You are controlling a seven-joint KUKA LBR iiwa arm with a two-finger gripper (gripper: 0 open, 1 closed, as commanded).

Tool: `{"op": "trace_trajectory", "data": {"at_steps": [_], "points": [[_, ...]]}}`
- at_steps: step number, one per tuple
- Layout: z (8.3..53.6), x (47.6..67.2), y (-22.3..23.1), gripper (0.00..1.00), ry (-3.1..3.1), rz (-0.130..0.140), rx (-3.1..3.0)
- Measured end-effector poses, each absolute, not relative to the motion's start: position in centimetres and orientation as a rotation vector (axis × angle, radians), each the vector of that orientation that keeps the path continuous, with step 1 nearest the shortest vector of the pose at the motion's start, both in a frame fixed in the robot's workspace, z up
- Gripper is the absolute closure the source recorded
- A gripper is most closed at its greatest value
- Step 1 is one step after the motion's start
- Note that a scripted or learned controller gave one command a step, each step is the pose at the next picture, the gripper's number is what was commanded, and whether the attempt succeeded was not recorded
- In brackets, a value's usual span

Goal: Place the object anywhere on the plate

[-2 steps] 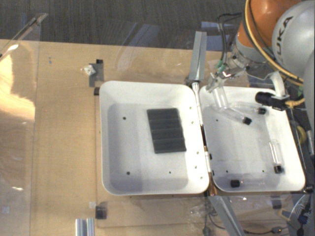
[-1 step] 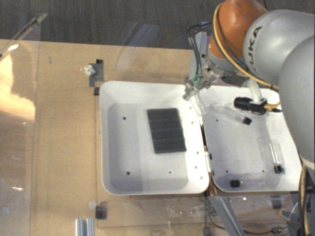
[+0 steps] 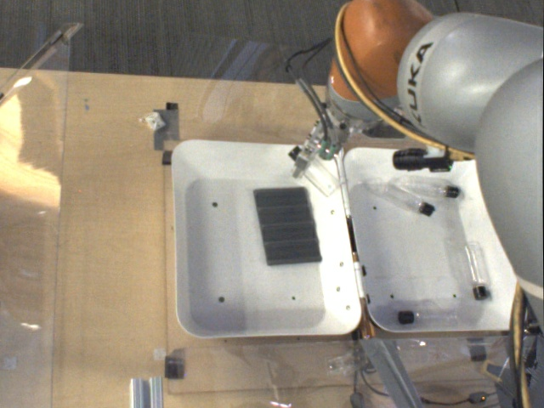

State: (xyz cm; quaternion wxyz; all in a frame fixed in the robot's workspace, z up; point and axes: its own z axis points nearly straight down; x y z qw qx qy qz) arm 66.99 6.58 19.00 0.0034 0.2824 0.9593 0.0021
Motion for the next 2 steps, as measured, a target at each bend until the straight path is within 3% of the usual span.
{"op": "trace_trajectory", "data": {"at_steps": [1,2], "points": [[16.3,64.5,12.0,1.0,2.888,0.007,1.223],[24.7,61.9,17.8,1.0,3.093,0.009,0.487]]}}
